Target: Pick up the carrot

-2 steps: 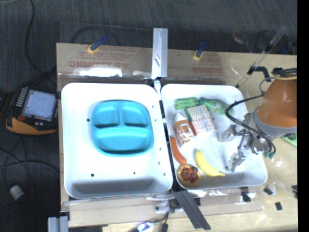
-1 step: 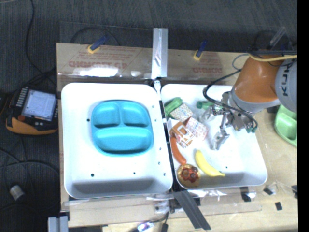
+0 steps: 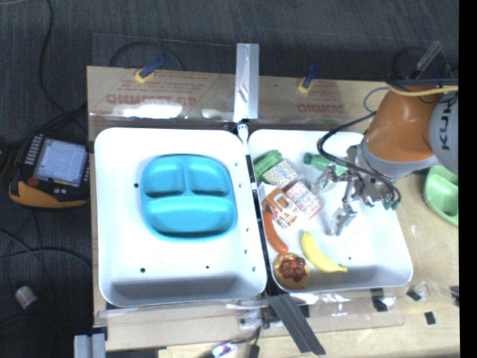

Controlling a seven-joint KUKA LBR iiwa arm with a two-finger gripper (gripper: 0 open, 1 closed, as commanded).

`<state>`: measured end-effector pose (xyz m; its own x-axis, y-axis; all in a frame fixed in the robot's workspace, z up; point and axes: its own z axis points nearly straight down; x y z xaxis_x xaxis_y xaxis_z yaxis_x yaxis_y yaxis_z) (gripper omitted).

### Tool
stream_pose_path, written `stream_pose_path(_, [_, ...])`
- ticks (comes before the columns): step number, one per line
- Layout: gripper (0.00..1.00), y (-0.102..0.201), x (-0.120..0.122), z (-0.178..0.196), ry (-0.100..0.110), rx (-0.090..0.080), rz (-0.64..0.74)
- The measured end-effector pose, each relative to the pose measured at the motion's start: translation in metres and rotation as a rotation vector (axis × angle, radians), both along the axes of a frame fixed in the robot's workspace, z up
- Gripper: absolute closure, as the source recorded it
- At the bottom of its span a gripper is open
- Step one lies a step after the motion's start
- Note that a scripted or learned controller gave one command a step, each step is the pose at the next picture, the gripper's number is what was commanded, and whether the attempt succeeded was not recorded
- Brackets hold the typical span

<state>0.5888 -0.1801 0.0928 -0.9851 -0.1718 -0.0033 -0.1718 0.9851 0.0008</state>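
The tool (image 3: pixel 344 213) is hanging over the middle of the right bin (image 3: pixel 387 263), and I honestly can't tell from this angle how it's set, it's just a tangle of metal from above. Nothing looks caught in it. The carrot (image 3: pixel 273 232) is well off to the tool's left, lying along the bin's left wall, a long orange thing running lengthwise next to that wall. Its upper end tucks under the red-and-white box (image 3: pixel 292 203), and its lower end nearly touches the round reddish fruit (image 3: pixel 291 269), with the banana (image 3: pixel 320 253) just beside that. My guess: toy carrot, so light, stiff and a bit slick plastic. I'd grab it across the narrow width around mid-length, where it's clear of the box, though the wall leaves little room for a finger on that side.
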Motion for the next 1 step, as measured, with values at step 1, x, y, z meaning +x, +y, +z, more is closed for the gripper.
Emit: stream_pose_path(1, [0.0, -0.042, -0.0231, 0.1183, -0.003, 0.0, -0.086])
